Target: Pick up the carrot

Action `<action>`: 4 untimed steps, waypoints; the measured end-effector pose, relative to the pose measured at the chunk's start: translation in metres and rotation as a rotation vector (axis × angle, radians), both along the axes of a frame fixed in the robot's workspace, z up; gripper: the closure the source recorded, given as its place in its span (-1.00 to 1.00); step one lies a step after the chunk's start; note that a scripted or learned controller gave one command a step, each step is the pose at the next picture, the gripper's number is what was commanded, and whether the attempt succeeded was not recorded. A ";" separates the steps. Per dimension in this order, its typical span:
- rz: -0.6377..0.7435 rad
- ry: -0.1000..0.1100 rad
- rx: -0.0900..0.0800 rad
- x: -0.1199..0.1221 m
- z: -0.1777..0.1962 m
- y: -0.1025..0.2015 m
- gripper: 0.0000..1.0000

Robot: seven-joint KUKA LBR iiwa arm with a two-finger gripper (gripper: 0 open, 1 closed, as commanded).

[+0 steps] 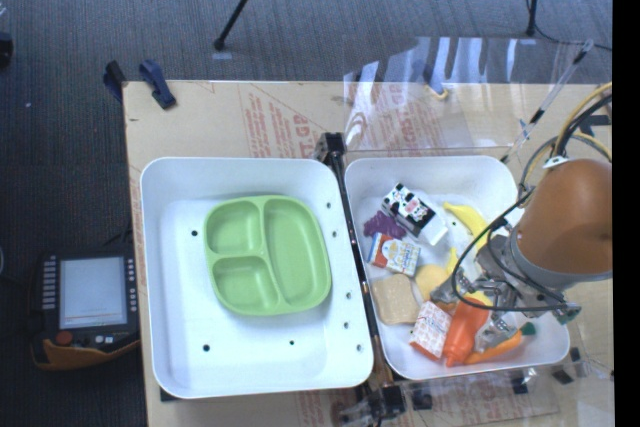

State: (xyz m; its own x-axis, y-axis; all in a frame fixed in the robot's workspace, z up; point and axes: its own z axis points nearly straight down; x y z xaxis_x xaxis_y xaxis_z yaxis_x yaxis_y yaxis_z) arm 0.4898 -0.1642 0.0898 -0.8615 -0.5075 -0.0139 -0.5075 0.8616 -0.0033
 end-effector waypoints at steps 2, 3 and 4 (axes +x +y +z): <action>0.001 -0.003 -0.003 0.031 0.141 0.058 1.00; -0.204 0.015 0.000 0.062 0.088 0.007 1.00; -0.248 0.014 0.000 0.039 0.089 -0.013 1.00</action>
